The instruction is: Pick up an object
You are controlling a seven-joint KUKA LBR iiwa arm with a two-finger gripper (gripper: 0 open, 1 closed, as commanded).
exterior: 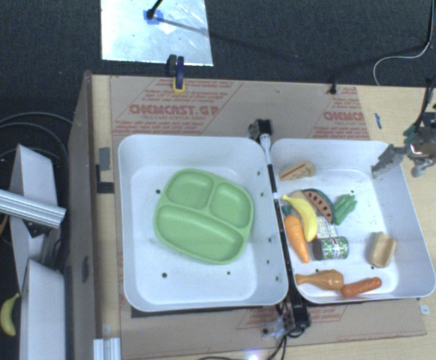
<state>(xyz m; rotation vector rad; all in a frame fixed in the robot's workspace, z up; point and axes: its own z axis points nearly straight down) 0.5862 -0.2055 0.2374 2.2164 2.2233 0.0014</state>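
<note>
The right bin [416, 231] holds several toy foods: a hot dog bun [296, 171], a banana [302, 211], a watermelon slice [320, 198], a green vegetable [344, 208], a carrot [296, 238], a small can [331, 247], a bread roll [380, 249], a chicken drumstick [321, 280] and an orange sausage [362, 285]. My gripper [398, 165] hovers over the bin's far right corner, apart from all the food. Its fingers [385, 161] are spread, with nothing between them.
The left bin [139, 276] carries a green divided plate [202, 214]. A black clip [263, 131] sits where the two bins meet at the back. Cardboard [225, 103] lies under both bins. Cables hang at the upper right.
</note>
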